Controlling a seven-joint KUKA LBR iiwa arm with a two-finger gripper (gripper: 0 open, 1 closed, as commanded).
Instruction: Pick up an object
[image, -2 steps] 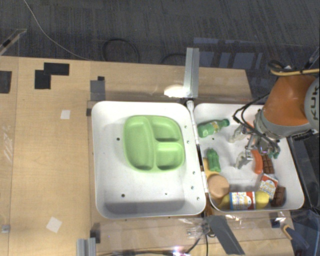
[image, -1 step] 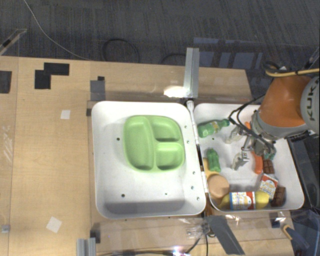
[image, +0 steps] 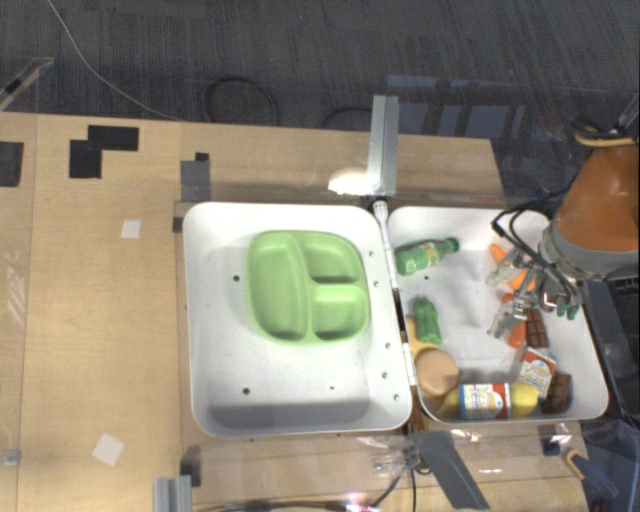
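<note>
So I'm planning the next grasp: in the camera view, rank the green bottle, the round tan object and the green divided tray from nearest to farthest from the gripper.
1. The round tan object, toward the right bin's near-left corner, nearest the gripper.
2. The green bottle, at that bin's far-left side; close to the first, only slightly farther.
3. The green divided tray, in the left bin, clearly farthest.

Greens, whites and orange

A pale green tray (image: 305, 286) is sitting in a white bin (image: 215, 390). A green bottle (image: 424, 255) is showing a yellow band. The counter (image: 90, 330) is showing light wood with black patches.
</note>
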